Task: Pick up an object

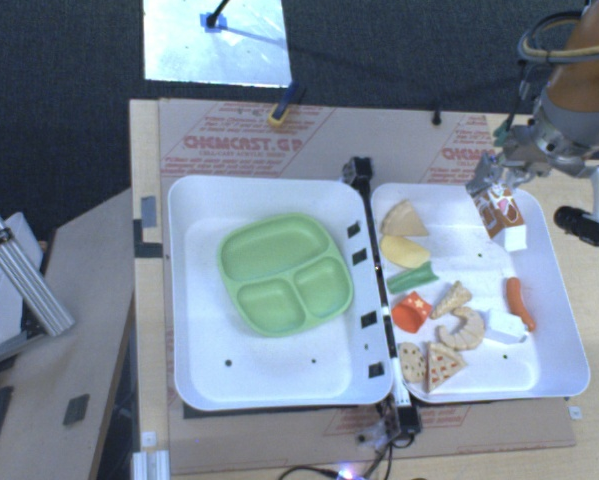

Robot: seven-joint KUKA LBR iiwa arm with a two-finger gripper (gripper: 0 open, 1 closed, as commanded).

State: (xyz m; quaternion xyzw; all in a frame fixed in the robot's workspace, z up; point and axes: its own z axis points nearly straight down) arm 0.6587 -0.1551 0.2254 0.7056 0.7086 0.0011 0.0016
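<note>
At the far right corner of the right bin (pixel 554 258), a small brown-and-white carton (pixel 503 218) stands tilted, its top just under the gripper (pixel 491 180); whether the gripper is clamped on it or free of it I cannot tell. Nearer than the carton in the same bin lies a sausage (pixel 520 303) by the right wall, with a white block (pixel 505 325) just beside it. Toward the bin's left wall sit a pale cheese wedge (pixel 403 220), a yellow piece (pixel 405 252), a green bean pod (pixel 412 277) and a red pepper piece (pixel 411 312). Close to the pepper are crackers and a pizza slice (pixel 443 365). The left bin (pixel 194 268) holds a green divided tray (pixel 284 273). The grey arm (pixel 579 88) reaches in above the carton.
</note>
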